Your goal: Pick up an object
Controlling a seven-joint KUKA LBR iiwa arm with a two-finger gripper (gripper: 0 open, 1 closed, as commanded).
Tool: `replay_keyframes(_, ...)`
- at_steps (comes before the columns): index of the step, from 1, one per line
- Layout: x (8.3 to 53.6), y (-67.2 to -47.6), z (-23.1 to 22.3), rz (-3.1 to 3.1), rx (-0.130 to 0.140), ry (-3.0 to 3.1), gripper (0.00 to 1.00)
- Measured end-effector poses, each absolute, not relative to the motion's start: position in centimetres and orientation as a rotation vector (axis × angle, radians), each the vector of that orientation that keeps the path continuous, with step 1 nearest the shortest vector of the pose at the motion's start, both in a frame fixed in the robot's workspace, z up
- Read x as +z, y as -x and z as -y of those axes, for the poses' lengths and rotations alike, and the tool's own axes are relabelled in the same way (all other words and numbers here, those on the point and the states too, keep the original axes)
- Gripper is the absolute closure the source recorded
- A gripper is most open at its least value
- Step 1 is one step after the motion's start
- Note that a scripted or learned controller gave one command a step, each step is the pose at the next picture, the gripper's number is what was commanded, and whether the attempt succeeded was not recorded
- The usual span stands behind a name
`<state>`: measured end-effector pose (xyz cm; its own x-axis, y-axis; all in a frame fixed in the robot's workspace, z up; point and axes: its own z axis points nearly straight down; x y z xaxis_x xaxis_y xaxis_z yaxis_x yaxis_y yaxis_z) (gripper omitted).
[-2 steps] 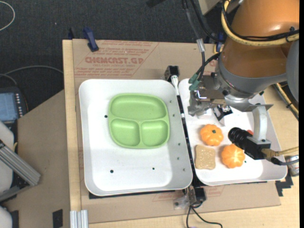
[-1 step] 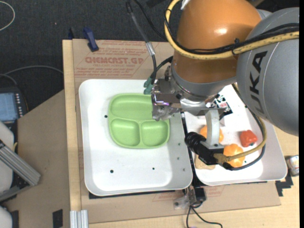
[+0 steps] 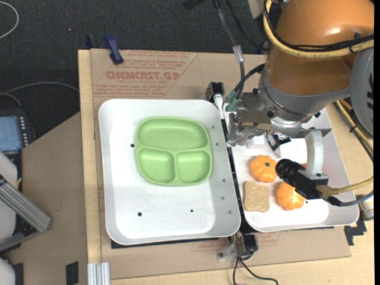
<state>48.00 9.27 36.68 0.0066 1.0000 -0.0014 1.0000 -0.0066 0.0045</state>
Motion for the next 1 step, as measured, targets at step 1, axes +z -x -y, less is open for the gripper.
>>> replay_keyframes(1, 40.82, -47.92, -16.56, -2.23, 0.01, -2.211, 1.0)
